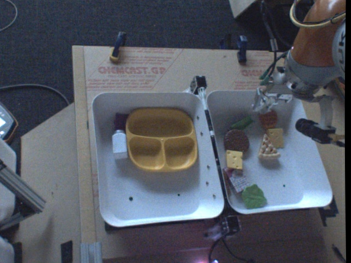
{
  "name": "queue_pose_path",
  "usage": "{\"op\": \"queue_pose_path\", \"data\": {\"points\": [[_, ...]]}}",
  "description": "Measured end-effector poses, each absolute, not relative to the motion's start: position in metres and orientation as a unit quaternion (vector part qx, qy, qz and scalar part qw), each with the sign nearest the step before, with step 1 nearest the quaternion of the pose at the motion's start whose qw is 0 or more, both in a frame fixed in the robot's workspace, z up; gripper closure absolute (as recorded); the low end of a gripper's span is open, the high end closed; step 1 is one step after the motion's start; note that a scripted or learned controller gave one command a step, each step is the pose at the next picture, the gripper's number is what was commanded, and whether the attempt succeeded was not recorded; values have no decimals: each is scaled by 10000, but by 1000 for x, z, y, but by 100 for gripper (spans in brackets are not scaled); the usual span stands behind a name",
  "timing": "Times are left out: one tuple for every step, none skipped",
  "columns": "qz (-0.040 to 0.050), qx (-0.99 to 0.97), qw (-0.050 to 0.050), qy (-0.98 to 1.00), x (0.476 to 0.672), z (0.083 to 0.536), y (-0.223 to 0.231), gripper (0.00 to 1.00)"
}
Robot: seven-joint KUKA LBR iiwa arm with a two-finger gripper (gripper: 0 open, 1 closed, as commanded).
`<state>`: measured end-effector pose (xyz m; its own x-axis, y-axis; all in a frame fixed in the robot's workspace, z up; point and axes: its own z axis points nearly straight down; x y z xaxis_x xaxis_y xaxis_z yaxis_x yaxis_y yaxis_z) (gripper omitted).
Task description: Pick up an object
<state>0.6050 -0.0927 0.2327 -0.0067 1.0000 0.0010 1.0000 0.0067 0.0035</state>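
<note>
Claw (264, 100) up and right of the brown disc (236, 140), hanging over the far end of the right bin (315, 188). Open or closed: cannot tell. Grey arm (318, 43) with its orange band further up and right of the disc, reaching in from the side. Toy food for picking all lying in the right bin, around the disc. Red piece (268, 119) up and right of the disc, just under the claw; touching it or not, cannot tell. Green leaf (242, 123) just above the disc, close to its edge. Yellow square (276, 137) to the right of the disc, with a pie slice (267, 148) just below that square and right up against it. Cheese cube (234, 159) just below the disc. Small wrapper (238, 179) further below the disc, past the cheese. Green lump (254, 196) lowest of all, below and a bit right of the disc, near the bin's front wall. Left bin (109, 201) to the left of the disc, side by side with the right one. Yellow plate (161, 138) with three parts in it, well left of the disc. White bottle (119, 144) further left, up against the plate's edge. Dark thing (121, 119) just above the bottle, too dim to name.
</note>
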Motion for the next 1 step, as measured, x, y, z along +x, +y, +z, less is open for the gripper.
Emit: {"op": "queue_pose_path", "data": {"points": [[4, 7052, -1, 7090, 621, 214, -48, 100]]}}
